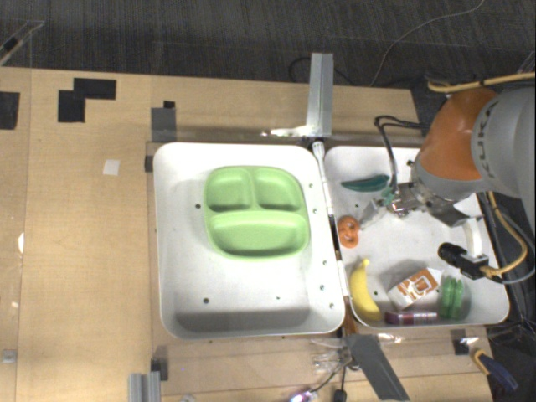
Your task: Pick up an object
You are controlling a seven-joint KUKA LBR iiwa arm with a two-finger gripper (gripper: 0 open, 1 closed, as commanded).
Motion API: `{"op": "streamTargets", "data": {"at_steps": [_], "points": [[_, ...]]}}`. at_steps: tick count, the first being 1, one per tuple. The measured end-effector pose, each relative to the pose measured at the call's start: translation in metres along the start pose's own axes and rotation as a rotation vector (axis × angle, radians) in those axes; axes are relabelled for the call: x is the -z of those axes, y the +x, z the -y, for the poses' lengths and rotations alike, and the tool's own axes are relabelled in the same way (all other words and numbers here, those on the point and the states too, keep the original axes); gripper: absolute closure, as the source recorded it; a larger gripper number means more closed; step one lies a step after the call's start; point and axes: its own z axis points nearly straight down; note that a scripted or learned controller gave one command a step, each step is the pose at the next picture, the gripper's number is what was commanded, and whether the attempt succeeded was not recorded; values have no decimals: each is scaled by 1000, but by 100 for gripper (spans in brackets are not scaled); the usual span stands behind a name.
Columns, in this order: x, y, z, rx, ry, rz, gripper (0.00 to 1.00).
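You have two bins: left bin (180, 308) holds one green tray (254, 210). Gripper (374, 206), fingers spread, hovers in right bin (494, 312) just above one orange fruit (348, 232); one banana (362, 291) by its front-left corner.

Tan wood counter (75, 249) carries two white bins side by side, touching: left bin (172, 224), right bin (494, 308). Black patches (84, 97) on its far-left area.
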Motion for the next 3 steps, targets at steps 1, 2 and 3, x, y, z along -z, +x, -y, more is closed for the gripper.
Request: {"op": "streamTargets", "data": {"at_steps": [1, 2, 3], "points": [[2, 20, 68, 35, -4, 1, 0], [45, -6, 40, 175, 7, -3, 0], [26, 9, -59, 343, 5, -3, 0]]}}
